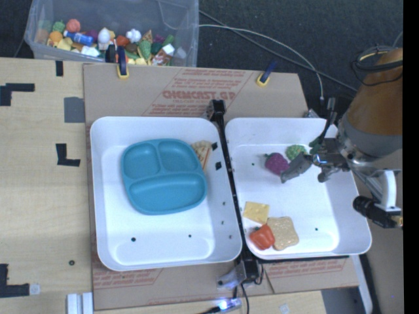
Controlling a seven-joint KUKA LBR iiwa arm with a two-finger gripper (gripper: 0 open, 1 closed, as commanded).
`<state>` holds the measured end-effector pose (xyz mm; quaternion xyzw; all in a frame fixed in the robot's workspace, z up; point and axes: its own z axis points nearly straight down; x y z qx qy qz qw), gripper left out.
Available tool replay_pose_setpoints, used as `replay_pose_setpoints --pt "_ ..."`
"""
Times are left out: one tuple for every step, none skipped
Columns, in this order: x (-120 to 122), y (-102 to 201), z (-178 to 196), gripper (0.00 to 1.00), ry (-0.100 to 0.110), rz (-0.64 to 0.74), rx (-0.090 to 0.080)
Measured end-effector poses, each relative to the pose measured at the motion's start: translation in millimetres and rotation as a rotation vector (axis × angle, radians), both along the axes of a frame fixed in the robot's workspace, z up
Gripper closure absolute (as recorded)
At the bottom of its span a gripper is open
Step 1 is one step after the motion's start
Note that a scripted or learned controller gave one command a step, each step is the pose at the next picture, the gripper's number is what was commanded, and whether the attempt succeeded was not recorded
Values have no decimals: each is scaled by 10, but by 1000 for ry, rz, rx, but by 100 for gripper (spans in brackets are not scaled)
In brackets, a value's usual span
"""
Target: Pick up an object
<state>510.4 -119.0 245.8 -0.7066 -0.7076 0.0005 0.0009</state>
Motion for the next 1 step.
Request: replay_pose_setpoints --pt "57 649 859 0 -2 1 -1"
